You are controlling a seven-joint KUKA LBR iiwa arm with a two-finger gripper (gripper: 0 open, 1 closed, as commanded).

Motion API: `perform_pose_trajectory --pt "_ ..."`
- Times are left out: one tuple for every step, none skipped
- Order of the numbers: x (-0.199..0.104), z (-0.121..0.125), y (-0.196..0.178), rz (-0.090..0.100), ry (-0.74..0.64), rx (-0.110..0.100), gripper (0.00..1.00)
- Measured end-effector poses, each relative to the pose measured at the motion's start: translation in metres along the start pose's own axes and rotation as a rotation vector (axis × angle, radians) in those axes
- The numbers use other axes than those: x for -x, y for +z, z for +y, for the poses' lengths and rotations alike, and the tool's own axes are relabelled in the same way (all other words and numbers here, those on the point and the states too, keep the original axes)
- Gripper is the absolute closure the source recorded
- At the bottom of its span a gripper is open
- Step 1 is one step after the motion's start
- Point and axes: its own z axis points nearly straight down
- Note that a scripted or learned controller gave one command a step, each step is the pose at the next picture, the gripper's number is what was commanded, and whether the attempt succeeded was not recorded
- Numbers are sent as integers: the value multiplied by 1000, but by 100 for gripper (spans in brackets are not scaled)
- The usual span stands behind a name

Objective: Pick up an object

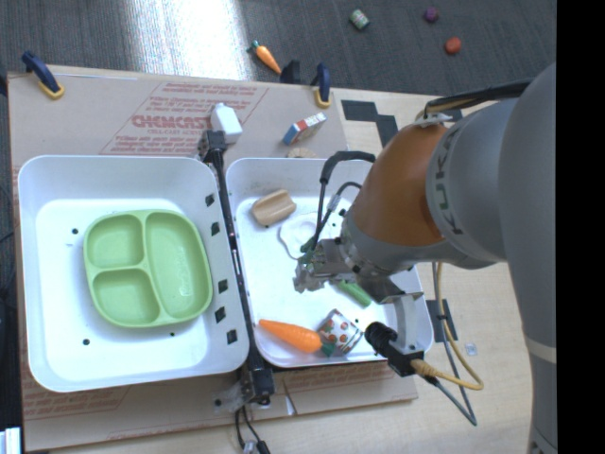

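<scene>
- We saw a bench covered with printed cardboard (189,112), and on it two shallow white bins: the left bin (38,253) and the right bin (255,173) side by side.
- In the left bin lay a green divided plate (146,268) with three compartments.
- The arm (444,197), grey with an orange band, reached in from the right over the right bin, and its gripper (317,272) hung over the middle of that bin; we could not tell how it was set.
- A carrot (291,336) lay near the front wall of the right bin, its long axis nearly left to right, slightly slanted, narrow tip to the left and green end to the right. It sat in front of the gripper and apart from it.
- A spotted cube (338,332) touched the carrot's green end.
- A tan bread roll (273,207) lay toward the back left of the bin, behind the gripper, its long axis roughly left to right.
- A small green piece (357,293) showed just right of the gripper.
</scene>
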Motion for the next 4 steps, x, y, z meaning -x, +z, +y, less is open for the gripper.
perform_pose_trajectory --pt "-12 1 -34 2 0 4 100" --pt "-12 3 -44 2 -6 6 100" --pt "-12 4 -54 2 -12 8 100" --pt "-13 5 -65 1 -18 11 100"
